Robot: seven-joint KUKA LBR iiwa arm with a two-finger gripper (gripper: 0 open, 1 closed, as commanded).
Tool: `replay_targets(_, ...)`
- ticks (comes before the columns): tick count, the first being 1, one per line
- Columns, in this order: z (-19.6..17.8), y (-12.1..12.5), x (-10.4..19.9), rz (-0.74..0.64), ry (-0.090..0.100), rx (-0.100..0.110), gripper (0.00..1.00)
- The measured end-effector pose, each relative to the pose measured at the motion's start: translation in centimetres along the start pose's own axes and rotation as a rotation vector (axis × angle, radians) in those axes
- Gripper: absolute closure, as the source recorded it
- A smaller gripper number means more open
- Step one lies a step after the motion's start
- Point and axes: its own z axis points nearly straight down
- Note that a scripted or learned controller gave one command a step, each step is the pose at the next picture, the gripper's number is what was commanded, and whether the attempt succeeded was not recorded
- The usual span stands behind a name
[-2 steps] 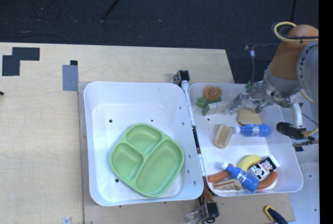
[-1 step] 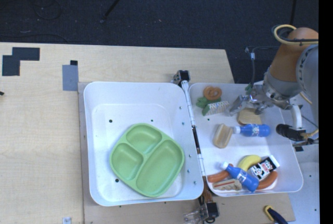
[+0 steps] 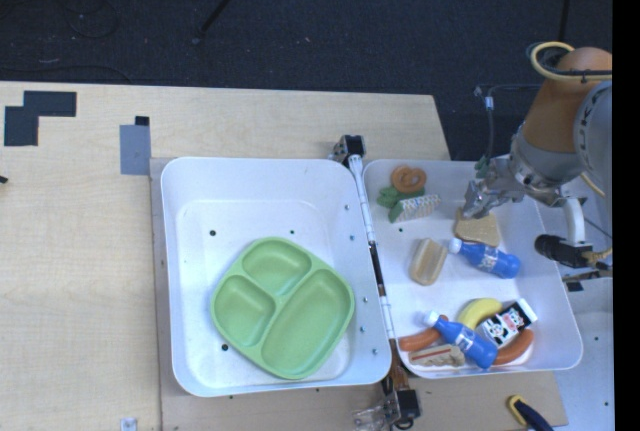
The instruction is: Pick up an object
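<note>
surface (image 3: 80,249): pale wood, bearing two white bins side by side.
left bin (image 3: 185,219): holds one green plate (image 3: 283,307), lying flat toward 5 o'clock of the bin floor.
plate risk: it is wide, shallow and flat, so I judge it a poor pick; fingers would likely skid off its rim.
right bin (image 3: 565,339): crowded with small things, which is where a pick looks likeliest.
donut (image 3: 407,179): at 11 o'clock of the right bin, with a green-and-white piece just below it.
tan roll (image 3: 428,261): near the bin's centre, lying apart from the rest.
toast (image 3: 478,228): at 1 o'clock of the bin, just under the jaws; the likeliest target.
small bottle (image 3: 487,259): blue, touching or nearly touching the toast's lower edge.
jaws (image 3: 483,198): down at the toast's upper edge; whether they are released or clenched cannot be told, and nothing is seen held.
toast risk: a thin slice lying flat could slip out on closing, or be pushed into the bottle.
bottle risk: round, so a nudge may roll it away.
heap at 6 o'clock: a second blue bottle (image 3: 462,339), banana (image 3: 482,311), carton (image 3: 503,323) and hot dog (image 3: 432,352) piled touching.
heap risk: a grasp there may catch two things, or scatter them.
</note>
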Motion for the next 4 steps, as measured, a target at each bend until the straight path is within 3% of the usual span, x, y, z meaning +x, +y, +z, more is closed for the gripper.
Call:
replay_targets(1,0.0,0.0,0.0,0.000,0.000,0.000,0.00)
replay_targets(2,1.1,-0.6,0.0,0.002,0.001,0.001,0.00)
replay_targets(3,0.0,-0.5,0.0,0.002,0.000,-0.001,1.00)
replay_targets(4,0.0,-0.5,0.0,0.002,0.000,-0.001,0.00)
